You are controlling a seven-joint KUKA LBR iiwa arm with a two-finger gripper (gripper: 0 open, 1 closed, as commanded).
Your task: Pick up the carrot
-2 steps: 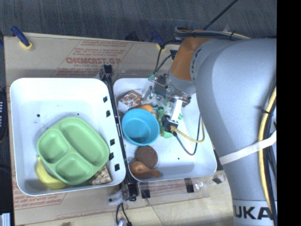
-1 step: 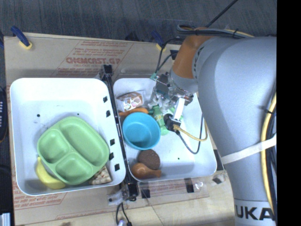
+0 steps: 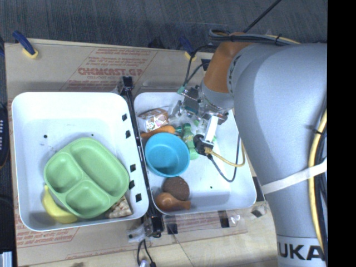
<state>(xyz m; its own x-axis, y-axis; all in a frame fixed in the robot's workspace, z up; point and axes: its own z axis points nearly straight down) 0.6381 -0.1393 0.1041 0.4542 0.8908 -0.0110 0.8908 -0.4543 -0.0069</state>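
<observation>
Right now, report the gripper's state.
Gripper: cannot be told; it is low in the right bin, near the carrot and the blue bowl.

Robotics laboratory: a grey KUKA arm (image 3: pixel 278 127) reaches over two white bins (image 3: pixel 28 149) of toy food, set on a board-covered table (image 3: pixel 83 65) held by clamps (image 3: pixel 25 44).

Orange carrot (image 3: pixel 159 130), blue bowl (image 3: pixel 166 153), green divided plate (image 3: pixel 86 176), white bins (image 3: pixel 22 149).
</observation>
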